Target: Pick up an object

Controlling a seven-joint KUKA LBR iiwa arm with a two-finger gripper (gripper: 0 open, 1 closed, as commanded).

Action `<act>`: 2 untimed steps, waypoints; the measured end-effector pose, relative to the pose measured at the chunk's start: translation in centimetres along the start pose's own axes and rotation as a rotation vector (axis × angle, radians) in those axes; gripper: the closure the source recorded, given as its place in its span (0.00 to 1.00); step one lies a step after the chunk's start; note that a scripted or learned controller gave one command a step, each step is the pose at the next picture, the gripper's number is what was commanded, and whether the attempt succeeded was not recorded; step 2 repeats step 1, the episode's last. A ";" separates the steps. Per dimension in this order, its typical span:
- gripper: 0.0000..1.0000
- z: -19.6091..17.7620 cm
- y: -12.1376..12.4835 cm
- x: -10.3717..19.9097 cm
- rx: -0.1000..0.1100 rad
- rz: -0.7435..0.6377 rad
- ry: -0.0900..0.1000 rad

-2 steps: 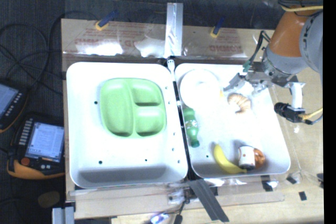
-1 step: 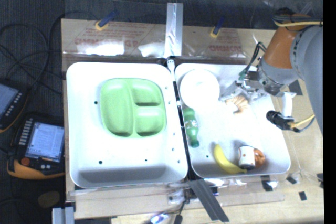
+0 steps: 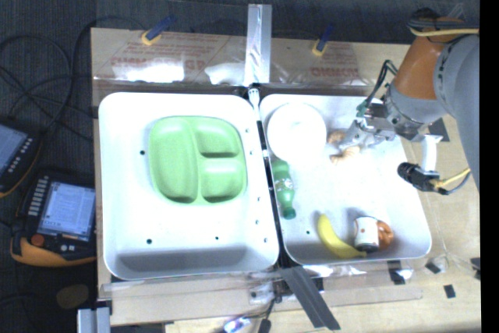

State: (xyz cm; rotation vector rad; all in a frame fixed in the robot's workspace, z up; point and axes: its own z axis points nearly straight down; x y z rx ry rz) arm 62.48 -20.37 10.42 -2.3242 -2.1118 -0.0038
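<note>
My gripper (image 3: 360,132) hangs low over the back of the right bin (image 3: 405,207), reaching in from the right below the orange wrist band. A small tan object (image 3: 341,144) lies in two lumps just left of the gripper tip, touching or nearly touching it. A white round bowl (image 3: 296,129) sits at the bin's back left. A green bottle (image 3: 283,187) lies along the bin's left wall. Near the front lie a yellow banana (image 3: 335,238) and a small white can with an orange piece (image 3: 373,231) beside it.
The left bin (image 3: 125,230) holds a green divided plate (image 3: 198,159). A metal divider rail (image 3: 265,191) runs between the bins. Cables and a handheld screen (image 3: 62,210) lie left of the bench. The bare floor of the right bin spreads between gripper and banana.
</note>
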 end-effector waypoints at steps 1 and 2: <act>1.00 -9.6 0.3 3.2 0.003 0.168 -0.005; 1.00 -9.6 0.3 3.2 0.003 0.168 -0.005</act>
